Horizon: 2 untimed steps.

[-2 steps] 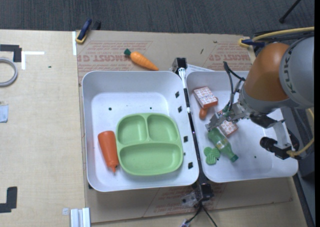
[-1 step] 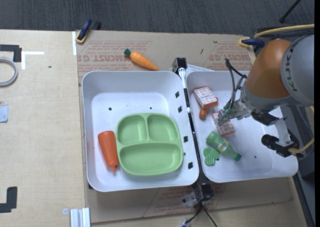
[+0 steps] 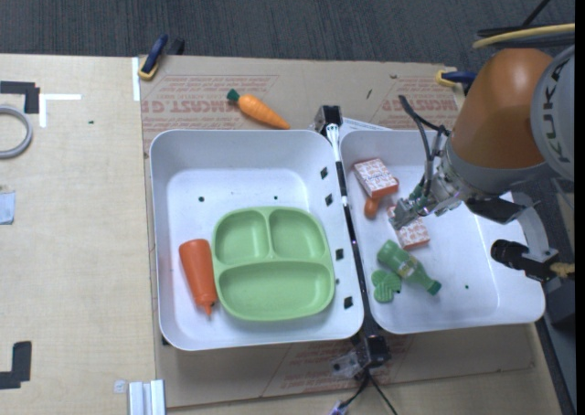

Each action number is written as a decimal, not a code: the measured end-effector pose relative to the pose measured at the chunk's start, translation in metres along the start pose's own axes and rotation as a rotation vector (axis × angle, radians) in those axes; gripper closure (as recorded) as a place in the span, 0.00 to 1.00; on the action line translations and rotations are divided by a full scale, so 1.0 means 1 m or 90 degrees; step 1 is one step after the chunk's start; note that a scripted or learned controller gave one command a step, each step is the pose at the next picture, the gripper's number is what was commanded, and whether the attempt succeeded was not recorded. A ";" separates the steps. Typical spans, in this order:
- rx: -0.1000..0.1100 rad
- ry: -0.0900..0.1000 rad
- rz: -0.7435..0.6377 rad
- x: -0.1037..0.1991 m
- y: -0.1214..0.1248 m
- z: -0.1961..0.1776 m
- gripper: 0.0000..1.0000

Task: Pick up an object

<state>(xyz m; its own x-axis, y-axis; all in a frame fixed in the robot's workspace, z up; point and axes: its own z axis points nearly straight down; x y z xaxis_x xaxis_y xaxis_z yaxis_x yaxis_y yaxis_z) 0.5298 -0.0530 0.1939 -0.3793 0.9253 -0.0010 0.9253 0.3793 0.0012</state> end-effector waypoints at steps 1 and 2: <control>0.000 0.000 0.000 0.000 0.000 0.000 0.00; -0.001 0.000 -0.387 0.014 0.020 0.001 0.00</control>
